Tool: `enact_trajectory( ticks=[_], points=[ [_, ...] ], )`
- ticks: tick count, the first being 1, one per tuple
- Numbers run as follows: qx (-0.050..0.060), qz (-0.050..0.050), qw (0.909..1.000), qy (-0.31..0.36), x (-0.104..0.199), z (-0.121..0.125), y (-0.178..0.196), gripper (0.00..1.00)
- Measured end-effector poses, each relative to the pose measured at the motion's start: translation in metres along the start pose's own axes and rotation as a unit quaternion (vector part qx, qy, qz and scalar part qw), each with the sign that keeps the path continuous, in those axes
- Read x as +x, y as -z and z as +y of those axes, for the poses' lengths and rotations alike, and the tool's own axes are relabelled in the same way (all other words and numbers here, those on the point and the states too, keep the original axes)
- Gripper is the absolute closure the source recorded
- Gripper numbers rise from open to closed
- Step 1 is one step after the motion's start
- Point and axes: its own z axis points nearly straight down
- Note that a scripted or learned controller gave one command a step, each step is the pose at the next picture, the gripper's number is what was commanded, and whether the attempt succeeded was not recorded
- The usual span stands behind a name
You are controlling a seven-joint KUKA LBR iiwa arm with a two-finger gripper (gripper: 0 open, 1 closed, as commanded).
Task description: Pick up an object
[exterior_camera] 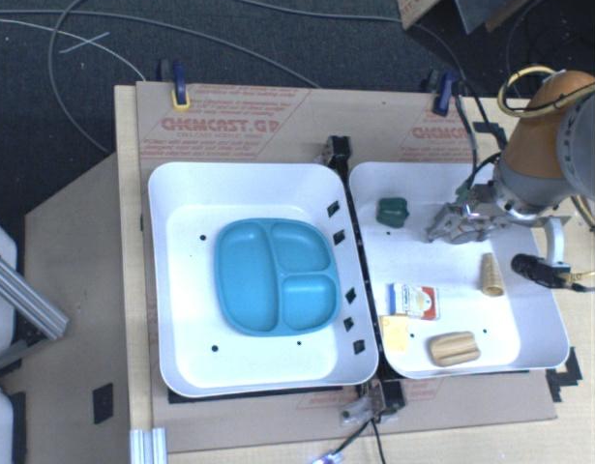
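The right bin (539,351) holds several small objects: a dark green block (392,211), a tan cork-like cylinder (490,275), a red, white and blue packet (413,301), a yellow square piece (394,333) and a tan wooden block (453,348). My gripper (450,224) hangs over the upper part of this bin, right of the green block and apart from it, with its metal fingers (442,228) pointing left and down. Nothing shows between them.
The left bin (171,201) carries a blue divided plate (278,275). Black clips (347,288) line the seam between the bins. Blue clamps (181,87) hold the cardboard base at the back. Cables (490,153) trail near the arm at the right.
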Motion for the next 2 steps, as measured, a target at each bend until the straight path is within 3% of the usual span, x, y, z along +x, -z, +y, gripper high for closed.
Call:
enact_trajectory(
  ticks=[1,2],
  points=[
    [-0.003,0.000,1.0000,0.000,0.000,0.002,0.014,1.00],
    [-0.005,-0.001,1.0000,0.001,0.003,0.002,0.058,1.00]
  ],
)
